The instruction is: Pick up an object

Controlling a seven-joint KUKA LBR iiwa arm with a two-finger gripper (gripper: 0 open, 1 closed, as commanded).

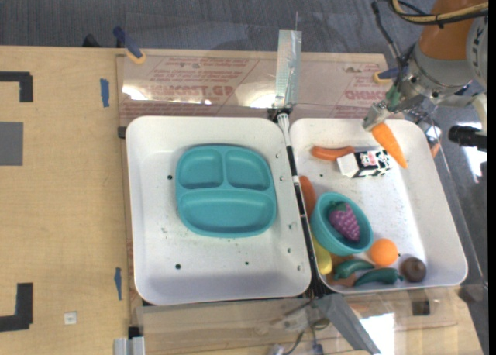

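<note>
Brown ball [414, 269], orange [382, 253], teal bowl [339, 225] crowd right bin [442, 214].

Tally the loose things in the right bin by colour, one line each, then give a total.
Orange: 4, namely carrot at the gripper, chilli, a piece by the divider, orange fruit
Teal: 1, the bowl
Purple: 1, grapes
Black and white: 1, carton
Yellow: 1
Green: 1
Brown: 1
Total: 10
</note>
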